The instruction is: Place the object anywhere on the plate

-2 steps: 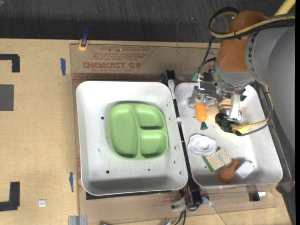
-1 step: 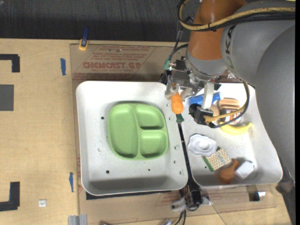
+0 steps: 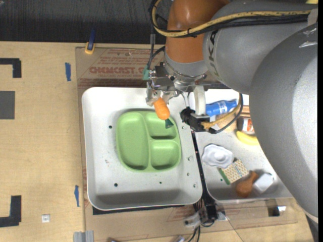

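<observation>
A green divided plate (image 3: 146, 141) lies in the left white bin (image 3: 98, 150). A small orange carrot-shaped object (image 3: 162, 110) with a dark green tip hangs over the plate's upper right compartment. My gripper (image 3: 159, 101) reaches down from the orange-banded wrist above and is shut on the carrot's upper end. The carrot tilts down to the right, its green tip near the plate's rim.
The right bin (image 3: 237, 193) holds a blue and white bottle (image 3: 218, 108), a yellow object (image 3: 247, 136), a white crumpled item (image 3: 217, 156), a patterned packet (image 3: 234, 171) and a brown object (image 3: 246, 183). A black cable (image 3: 199, 123) hangs near the bins' divider. The big grey arm covers the upper right.
</observation>
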You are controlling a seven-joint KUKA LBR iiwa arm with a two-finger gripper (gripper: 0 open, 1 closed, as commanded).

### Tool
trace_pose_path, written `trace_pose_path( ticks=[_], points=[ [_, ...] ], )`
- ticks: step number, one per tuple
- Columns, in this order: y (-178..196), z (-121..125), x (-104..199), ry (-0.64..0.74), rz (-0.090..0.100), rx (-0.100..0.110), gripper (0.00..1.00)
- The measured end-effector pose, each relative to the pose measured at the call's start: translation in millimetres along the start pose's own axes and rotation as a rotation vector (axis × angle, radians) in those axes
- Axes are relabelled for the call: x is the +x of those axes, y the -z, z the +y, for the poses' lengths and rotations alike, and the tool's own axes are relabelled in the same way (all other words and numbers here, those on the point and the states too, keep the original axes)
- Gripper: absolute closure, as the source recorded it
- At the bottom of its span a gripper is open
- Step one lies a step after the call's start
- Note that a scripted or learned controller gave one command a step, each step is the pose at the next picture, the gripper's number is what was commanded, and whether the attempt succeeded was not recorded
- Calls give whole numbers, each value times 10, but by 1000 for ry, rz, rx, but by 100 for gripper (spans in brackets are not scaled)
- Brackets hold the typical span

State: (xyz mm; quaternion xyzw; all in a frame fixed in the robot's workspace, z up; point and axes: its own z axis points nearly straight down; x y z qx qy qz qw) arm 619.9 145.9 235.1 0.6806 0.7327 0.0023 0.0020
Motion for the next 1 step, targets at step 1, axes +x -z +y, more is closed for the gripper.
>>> trace_pose_path(
  ticks=[1],
  points=[
    [4, 1, -7, 0, -1, 0, 0]
  ],
)
